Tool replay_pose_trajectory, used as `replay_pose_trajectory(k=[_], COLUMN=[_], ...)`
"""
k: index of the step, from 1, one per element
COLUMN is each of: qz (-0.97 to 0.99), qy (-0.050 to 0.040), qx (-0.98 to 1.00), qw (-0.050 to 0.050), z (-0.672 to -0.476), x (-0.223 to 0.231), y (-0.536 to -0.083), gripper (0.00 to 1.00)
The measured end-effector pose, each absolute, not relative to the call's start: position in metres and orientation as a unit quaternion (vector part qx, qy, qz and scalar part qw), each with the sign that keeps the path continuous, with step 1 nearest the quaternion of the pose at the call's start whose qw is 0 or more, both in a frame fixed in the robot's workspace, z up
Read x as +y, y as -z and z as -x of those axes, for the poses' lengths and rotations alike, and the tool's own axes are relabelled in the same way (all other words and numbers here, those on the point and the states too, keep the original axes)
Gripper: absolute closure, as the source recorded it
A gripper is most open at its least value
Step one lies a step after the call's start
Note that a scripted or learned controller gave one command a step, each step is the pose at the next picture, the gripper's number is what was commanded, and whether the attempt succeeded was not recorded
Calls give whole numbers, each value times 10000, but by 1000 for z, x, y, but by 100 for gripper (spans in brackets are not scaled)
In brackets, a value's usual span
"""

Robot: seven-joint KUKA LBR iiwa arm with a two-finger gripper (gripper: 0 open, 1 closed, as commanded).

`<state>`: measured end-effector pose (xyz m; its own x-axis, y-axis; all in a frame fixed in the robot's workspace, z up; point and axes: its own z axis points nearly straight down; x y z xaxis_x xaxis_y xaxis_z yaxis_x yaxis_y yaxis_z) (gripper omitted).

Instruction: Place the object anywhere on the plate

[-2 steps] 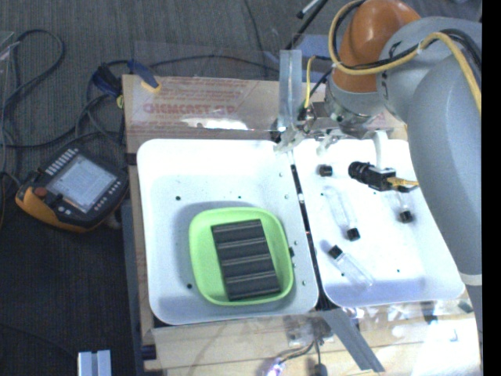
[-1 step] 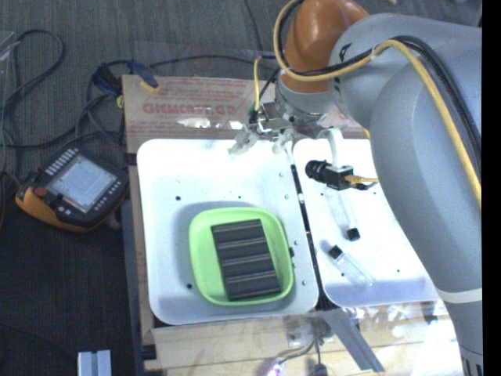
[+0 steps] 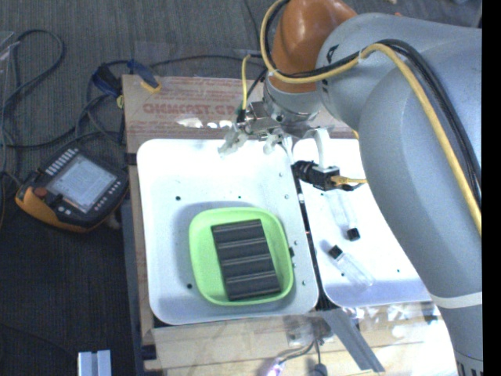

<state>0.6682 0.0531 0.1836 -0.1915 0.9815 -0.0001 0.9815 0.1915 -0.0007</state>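
A green square plate (image 3: 202, 237) lies in the front half of the left bin (image 3: 160, 202). A dark grey ridged block (image 3: 246, 259) rests flat on the plate, filling most of its middle. My gripper (image 3: 251, 142) hangs over the far edge of the left bin, well behind the plate and apart from the block. Its pale fingers (image 3: 231, 144) stand spread, and nothing is between them.
In the right bin (image 3: 387, 276) lie two clear tube-like things with black caps (image 3: 345, 217) (image 3: 347, 264). A cardboard sheet (image 3: 188, 108) sits behind the bins. The big grey arm covers the right side. A teach pendant (image 3: 74, 186) lies on the floor at left.
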Motion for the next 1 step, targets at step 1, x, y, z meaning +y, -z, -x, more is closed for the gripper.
replay_pose_trajectory(k=[1], qz=[6523], qy=[-7], qx=[-7579], qw=[-4], z=[-668], x=[97], y=[-194], gripper=[0])
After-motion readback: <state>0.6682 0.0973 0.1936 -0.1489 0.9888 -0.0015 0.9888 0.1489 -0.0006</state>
